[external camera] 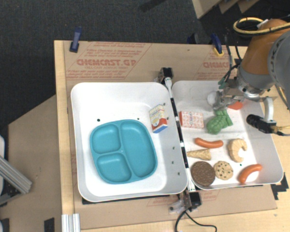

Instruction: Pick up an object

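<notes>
Hand (221, 100) lowered into right bin (276, 164), just above green broccoli toy (218, 123), probably lining up a pick; spread or pressed together, cannot tell.

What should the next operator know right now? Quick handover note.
Pincer: low in the right bin, just above the green toy; finger state unclear, nothing visibly held.
Right bin: wrapper, two sausages, cone, croissant, two cookies.
Left bin: blue tray, carton.
Done: approach. Left: grasp and lift.
</notes>
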Controlling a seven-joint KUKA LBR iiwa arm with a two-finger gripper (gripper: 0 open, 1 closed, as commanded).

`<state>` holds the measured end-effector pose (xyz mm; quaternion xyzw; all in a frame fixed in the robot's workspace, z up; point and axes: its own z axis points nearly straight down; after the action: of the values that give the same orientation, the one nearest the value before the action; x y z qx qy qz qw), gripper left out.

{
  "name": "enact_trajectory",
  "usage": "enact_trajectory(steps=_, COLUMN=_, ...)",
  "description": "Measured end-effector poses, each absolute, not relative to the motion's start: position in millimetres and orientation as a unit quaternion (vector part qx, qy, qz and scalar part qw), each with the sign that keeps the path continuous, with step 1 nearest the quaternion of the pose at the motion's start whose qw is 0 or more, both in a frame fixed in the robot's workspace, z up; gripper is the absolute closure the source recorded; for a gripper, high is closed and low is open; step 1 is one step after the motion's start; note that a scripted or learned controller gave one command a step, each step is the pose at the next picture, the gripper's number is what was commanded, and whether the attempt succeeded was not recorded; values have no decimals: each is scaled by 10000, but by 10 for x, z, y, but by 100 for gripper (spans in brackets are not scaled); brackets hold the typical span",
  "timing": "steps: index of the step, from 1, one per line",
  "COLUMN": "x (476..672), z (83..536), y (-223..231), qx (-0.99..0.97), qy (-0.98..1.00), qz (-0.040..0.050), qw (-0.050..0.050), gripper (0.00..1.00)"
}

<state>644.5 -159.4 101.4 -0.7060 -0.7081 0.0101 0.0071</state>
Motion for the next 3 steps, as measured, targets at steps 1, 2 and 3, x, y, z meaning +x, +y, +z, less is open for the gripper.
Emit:
enact_trajectory(steps=1, x=6446, z=1008, y=-1589, qx=-7057, qy=-7084, qz=100, qw=74, gripper=0)
enact_trajectory(steps=2, x=6648, z=878, y=-1983, qx=-7080, qy=-7060, qz=35, qw=163, gripper=0)
enact_trajectory(steps=3, x=6662, z=954, y=-2014, qx=-7072, qy=-7070, qz=13, qw=8, gripper=100)
